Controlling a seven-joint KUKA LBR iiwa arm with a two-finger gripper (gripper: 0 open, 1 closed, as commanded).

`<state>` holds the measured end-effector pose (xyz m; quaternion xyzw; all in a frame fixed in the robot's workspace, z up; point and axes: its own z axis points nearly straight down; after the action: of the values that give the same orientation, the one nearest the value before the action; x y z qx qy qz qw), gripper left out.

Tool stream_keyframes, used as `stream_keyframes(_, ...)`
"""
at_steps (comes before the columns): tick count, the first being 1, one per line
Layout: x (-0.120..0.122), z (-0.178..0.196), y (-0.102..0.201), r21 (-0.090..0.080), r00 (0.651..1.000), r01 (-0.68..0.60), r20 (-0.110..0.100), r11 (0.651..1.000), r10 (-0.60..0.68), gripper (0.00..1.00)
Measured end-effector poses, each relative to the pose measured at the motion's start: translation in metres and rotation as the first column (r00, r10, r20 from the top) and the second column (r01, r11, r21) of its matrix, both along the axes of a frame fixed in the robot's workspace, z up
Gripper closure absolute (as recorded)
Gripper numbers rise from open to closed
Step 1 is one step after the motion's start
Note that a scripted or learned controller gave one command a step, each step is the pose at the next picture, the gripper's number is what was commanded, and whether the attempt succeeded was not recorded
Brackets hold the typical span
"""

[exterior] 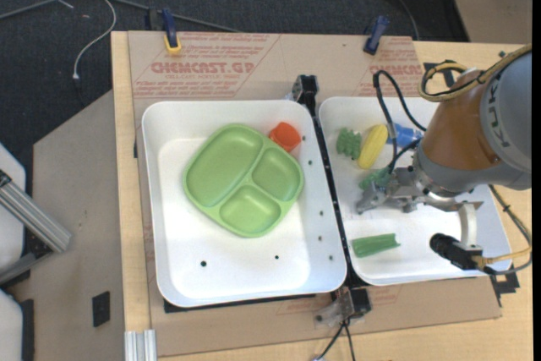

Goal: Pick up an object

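Gripper (pixel 378 192) beside small green toy (pixel 373 181)

the arm (pixel 486 127) comes in from the right edge, its grey body bulky and its orange band turned toward the camera. below the band the grey wrist bends down and left, ending in the gripper (pixel 379 192), which sits low and points left. its metal fingers are too small and cluttered to tell how they stand
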<state>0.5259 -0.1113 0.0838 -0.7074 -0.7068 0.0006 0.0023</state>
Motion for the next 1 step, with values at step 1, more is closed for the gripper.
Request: stream_keyframes(1, 0.0012, 0.0122, 0.0001, 0.000, 1.000, 0.000, 0.004, 1.000, 0.000, 1.00)
